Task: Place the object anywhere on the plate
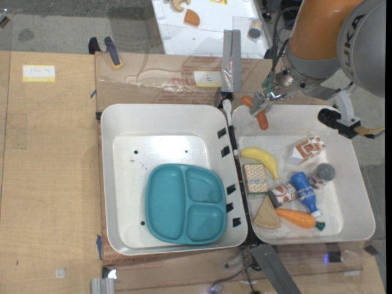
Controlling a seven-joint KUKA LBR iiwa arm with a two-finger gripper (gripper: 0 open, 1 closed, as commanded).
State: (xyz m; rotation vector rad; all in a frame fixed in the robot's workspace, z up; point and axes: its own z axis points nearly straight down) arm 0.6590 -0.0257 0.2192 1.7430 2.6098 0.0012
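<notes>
A teal divided plate lies in the left bin, toward its front. My gripper hangs over the back left corner of the right bin. It is shut on a small orange-red sausage-shaped object. The object's ends stick out on both sides of the fingers, one end up left and the other down right. The object and gripper are to the right of the wall between the bins, well behind and right of the plate.
The right bin holds a banana, a cracker, a small carton, a can, a blue bottle, a carrot and a bread wedge. A metal post stands behind the bins.
</notes>
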